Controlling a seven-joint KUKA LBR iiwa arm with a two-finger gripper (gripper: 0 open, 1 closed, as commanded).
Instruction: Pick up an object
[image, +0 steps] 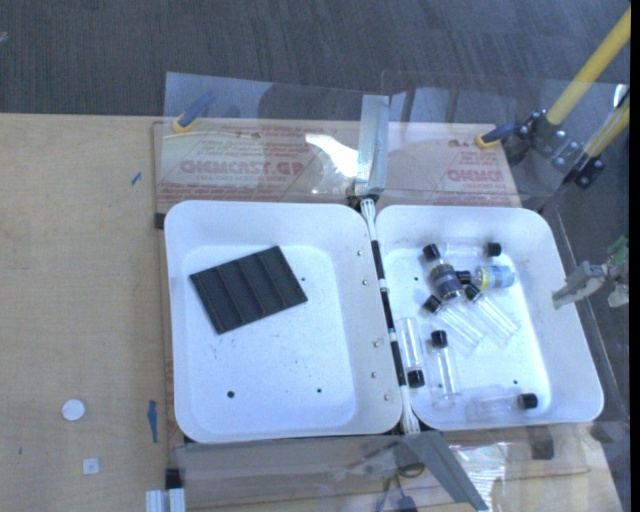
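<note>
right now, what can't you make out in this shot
- Clear plastic vials with black caps in the right white bin: they overlap in a heap and are see-through on white, so their count is uncertain.
- Gripper: cut off at the right edge, small and blurred.
- Dark ribbed rectangular pad in the left white bin: material unclear.

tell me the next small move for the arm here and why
Probably bring the hand in over the right bin and line it up above the clear vial by the divider. That vial lies apart from the tangled cluster, so it looks the easiest pick. The left bin bears just a flat dark ribbed pad.
</note>
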